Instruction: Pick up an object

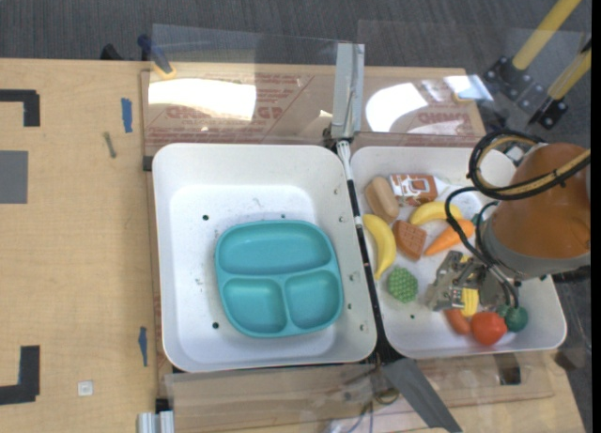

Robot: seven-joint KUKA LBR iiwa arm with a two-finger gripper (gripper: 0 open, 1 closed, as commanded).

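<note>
My gripper (451, 288) hangs low in the right bin (554, 328), under the orange band of the arm, its metal fingers pointing left and down. It sits just above a red tomato-like toy (487, 328), an orange-red piece (457, 320) and a small yellow piece (470, 302). A green ball (402, 284) lies just left of the fingers. Farther left and up are a yellow banana (379, 241), a brown waffle-like piece (409, 239), an orange carrot (441, 241), a second yellow banana (429, 212), a tan bread roll (381, 197) and a small printed packet (413, 185).
The left bin (178, 196) holds a teal divided plate (279, 276). A metal divider (360, 253) separates the two bins. A dark green ball (515, 317) lies near the right bin's front edge. Black cables (488, 154) loop above the arm. Clear plastic sheets (244, 93) stand behind the bins.
</note>
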